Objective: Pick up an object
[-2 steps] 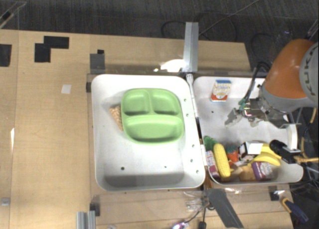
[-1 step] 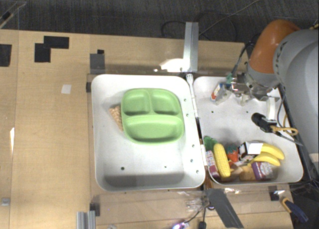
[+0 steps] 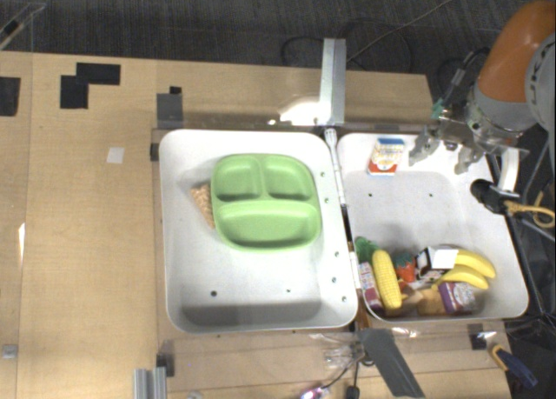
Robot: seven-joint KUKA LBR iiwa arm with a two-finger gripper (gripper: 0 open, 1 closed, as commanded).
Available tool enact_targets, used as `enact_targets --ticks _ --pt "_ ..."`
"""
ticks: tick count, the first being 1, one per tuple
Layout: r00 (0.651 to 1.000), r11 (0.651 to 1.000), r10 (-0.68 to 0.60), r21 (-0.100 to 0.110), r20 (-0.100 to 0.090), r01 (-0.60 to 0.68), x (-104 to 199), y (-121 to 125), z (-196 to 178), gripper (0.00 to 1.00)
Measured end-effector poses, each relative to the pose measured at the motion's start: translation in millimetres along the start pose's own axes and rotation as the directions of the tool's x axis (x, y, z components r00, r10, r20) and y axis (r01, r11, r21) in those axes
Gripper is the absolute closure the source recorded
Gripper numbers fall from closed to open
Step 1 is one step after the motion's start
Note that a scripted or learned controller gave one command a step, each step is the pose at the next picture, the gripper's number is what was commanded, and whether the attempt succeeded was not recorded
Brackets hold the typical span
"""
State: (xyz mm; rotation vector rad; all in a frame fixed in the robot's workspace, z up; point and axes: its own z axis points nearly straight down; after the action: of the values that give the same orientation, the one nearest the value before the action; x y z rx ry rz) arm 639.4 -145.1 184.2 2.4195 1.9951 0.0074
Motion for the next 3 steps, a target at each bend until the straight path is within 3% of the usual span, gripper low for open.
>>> enact_targets --ticks 1,2,3 --pt "1.0 1.0 0.0 0.0 0.0 0.0 0 0 0 0.0" --pt "0.994 0.994 -0.11 0.005 0.001 0.11 24 20 90 0.0" --pt "0.991 0.99 -0.137 0.021 0.005 0.137 56 16 96 0.0"
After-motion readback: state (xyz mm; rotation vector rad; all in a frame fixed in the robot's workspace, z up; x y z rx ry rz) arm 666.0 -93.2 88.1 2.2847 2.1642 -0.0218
